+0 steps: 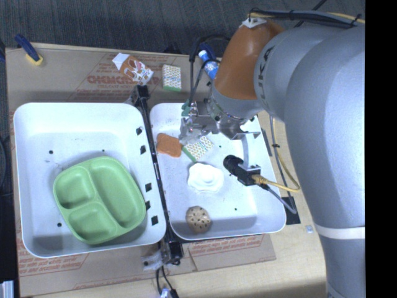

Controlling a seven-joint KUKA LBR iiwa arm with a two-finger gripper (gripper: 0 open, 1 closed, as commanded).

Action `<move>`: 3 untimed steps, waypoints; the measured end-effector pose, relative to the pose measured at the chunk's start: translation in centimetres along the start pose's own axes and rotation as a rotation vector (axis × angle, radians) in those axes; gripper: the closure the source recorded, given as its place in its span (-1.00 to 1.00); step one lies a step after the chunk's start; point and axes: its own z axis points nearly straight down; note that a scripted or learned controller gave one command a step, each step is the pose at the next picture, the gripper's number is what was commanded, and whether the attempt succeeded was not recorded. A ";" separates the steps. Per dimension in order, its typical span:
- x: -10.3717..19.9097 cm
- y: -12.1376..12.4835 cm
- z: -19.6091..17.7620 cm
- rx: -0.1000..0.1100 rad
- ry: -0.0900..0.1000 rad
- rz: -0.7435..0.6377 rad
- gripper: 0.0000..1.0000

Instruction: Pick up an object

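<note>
The camera view showed the gripper (pixel 197 128) low at the right bin's (pixel 273 219) far-left corner, directly over a green patterned packet (pixel 200 146), with an orange sponge-like block (pixel 168 145) just beside it; whether its jaws were spread I cannot tell.

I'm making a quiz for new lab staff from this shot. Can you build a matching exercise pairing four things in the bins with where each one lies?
Things:
1. green divided plate
2. orange piece
3. speckled brown ball
4. white crumpled item

Places:
A. near edge of the right bin
B. middle of the right bin
C. left bin
D. right bin beside the divider, by the gripper

Pairs: 1-C, 2-D, 3-A, 4-B
</note>
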 end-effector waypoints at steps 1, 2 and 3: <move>-0.1 -0.1 0.1 0.003 0.000 0.000 -1.00; -0.1 1.4 2.7 0.006 -0.001 -0.001 -1.00; -1.6 6.2 2.6 0.002 -0.001 -0.001 -1.00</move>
